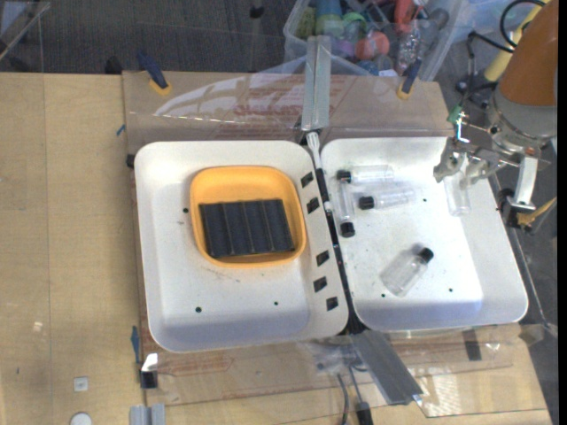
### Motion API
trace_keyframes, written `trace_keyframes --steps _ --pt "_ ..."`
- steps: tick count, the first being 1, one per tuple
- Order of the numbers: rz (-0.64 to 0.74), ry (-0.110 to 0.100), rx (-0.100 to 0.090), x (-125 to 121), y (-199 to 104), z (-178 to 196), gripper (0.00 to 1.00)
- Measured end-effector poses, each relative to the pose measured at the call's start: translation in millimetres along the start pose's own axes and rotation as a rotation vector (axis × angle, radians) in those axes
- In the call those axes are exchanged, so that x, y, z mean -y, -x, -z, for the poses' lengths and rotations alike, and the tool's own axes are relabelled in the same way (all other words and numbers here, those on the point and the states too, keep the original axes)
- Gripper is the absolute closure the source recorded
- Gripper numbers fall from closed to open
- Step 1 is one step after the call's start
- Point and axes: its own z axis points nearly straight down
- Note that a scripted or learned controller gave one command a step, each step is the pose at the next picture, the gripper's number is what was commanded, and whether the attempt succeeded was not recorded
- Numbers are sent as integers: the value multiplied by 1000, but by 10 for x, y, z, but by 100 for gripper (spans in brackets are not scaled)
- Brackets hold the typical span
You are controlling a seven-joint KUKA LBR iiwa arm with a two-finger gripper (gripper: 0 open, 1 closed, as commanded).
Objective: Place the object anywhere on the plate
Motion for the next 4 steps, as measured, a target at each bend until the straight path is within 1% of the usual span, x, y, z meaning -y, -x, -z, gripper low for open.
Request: trace_keyframes --steps 1,2,3,4 --pt "287 5 -2 -250 -265 -88 100" --pt "462 0 -3 -218 -466 -156 100" --pt "735 1 -3 -116 -755 -189 100" --pt "844 5 -2 -60 -918 -86 100"
